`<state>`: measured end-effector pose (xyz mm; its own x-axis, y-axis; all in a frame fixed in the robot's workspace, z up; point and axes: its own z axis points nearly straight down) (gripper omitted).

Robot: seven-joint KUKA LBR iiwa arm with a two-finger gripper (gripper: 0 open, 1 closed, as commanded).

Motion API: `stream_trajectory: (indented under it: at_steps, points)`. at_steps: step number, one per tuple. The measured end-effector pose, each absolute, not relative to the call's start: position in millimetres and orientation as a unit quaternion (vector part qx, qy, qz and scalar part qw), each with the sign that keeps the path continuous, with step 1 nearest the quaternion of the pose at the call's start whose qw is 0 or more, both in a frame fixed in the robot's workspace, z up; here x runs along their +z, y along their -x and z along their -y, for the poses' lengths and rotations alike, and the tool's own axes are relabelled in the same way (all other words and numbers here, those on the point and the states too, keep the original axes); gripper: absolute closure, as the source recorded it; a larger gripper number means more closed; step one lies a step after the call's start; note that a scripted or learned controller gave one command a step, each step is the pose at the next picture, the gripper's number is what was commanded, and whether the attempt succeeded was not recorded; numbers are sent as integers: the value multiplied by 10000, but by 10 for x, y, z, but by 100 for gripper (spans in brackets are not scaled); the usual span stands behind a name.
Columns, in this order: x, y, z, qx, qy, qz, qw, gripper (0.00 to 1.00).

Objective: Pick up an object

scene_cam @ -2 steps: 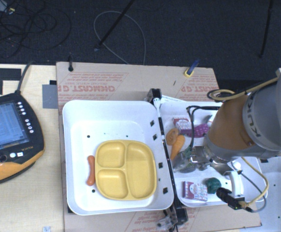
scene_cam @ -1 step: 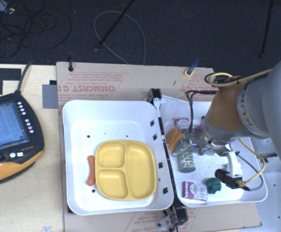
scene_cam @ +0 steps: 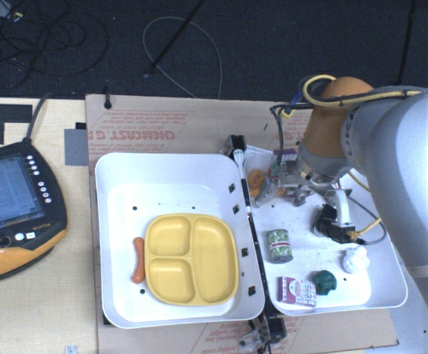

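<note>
Where two shallow white bins sit side by side on the counter (scene_cam: pixel 44 301), a small green can (scene_cam: pixel 278 245) stands in the right bin (scene_cam: pixel 306 227). Every place below is given from that can.

To the left of the can, across the wall between the bins, the left bin (scene_cam: pixel 169 186) holds a yellow plate (scene_cam: pixel 191 260) divided into three compartments. An orange-red sausage (scene_cam: pixel 138 259) lies on the bin floor just beside the plate, on the side away from the can and outside the plate.

In the right bin, a pink-and-white carton (scene_cam: pixel 296 291) lies just in front of the can, toward the near edge. A dark green lump (scene_cam: pixel 323 281) sits in front and to the right of the can, just beside the carton. A white crumpled thing (scene_cam: pixel 355 259) lies farther right of the can, near the bin's right wall. A small orange thing (scene_cam: pixel 255 181) sits behind and slightly left of the can, in the bin's far left corner.

The hand (scene_cam: pixel 287 190) is behind the can, low over the far end of the right bin and just beside the small orange thing. Whether it touches that thing is unclear, and I cannot tell whether the hand is spread or pressed together.

Count: two bins, one plate, one sausage, one can, one carton, one green lump, one white thing, one orange thing.
</note>
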<state>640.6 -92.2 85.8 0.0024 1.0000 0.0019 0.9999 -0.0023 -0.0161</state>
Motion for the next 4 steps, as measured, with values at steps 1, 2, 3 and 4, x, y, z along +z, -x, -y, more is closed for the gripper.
stream_trajectory:
  at_steps: [1,2,3,4]
  points:
    - [860,-6404,884,58,7082,7060,56,0]
    - [872,-6430,1116,16,7071,7071,15,0]
    - [1650,-6439,1644,4,7072,7070,-1,0]
    - [1083,-6457,1856,-24,7058,7084,12,0]
